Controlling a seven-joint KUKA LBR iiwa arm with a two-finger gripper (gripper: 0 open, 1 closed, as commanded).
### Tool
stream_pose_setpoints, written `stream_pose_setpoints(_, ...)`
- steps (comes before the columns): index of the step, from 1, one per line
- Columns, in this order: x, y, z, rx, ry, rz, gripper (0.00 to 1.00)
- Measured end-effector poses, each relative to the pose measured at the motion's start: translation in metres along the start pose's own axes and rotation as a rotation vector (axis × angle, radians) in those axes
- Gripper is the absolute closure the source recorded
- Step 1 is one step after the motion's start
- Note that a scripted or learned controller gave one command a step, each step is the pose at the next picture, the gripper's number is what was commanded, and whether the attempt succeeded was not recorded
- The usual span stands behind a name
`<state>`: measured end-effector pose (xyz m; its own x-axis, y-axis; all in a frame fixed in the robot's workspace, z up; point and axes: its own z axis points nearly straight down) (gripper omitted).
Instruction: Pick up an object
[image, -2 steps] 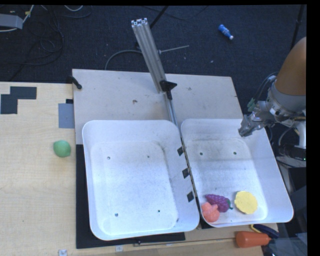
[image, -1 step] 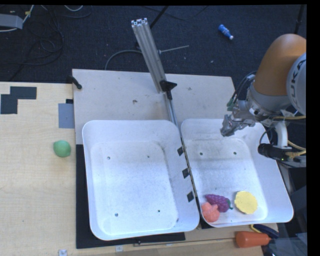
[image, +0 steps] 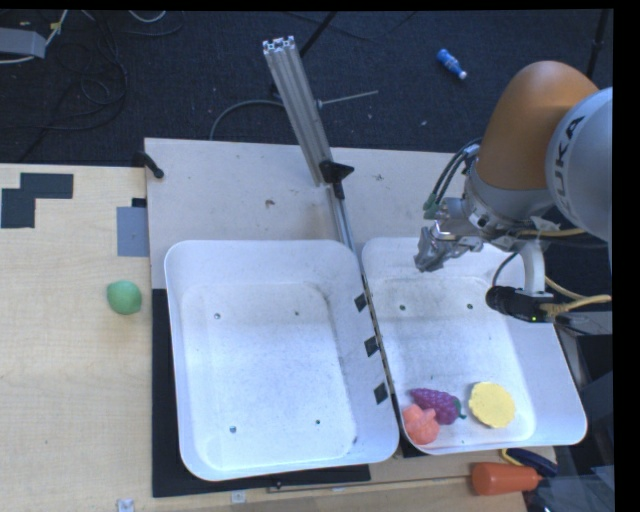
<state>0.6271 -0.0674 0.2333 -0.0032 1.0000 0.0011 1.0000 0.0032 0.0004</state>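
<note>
Barely begun, by the look of it. Hovering at the far end of the right bin (image: 545, 400): the jaws (image: 433, 256), pointing down below the grey and orange arm (image: 540, 130), with nothing visible between them. Whether released or clenched, impossible to tell from this slant. No object lifted yet.

Clustered in the near corner of that same bin, well apart from the jaws: a purple grape-like bunch (image: 436, 402), touching or nearly touching an orange piece (image: 421, 426) on its near side, and just beside them a flat yellow round (image: 492, 404). Any of the three a fair candidate. Left to do, judging from this: travel toward the near end, descend, close, lift.

Left bin (image: 200, 300) white and shallow, lightly speckled, set edge to edge with the right one on a pale desk (image: 240, 190). Off to the left on light wood, a green ball (image: 124, 297). Near the front edge, outside the bins, an orange carrot-like thing (image: 505, 477). Standing aslant behind the bins, a metal rail (image: 300, 110). Beyond, dark carpet with loose cables and a small blue item (image: 451, 64).
</note>
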Motion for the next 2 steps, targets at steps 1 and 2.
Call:
stream_pose_setpoints(1,0.054,0.003,0.004,0.001,0.0,0.0,1.0)
stream_pose_setpoints(2,0.108,-0.012,0.013,0.002,0.0,0.0,1.0)
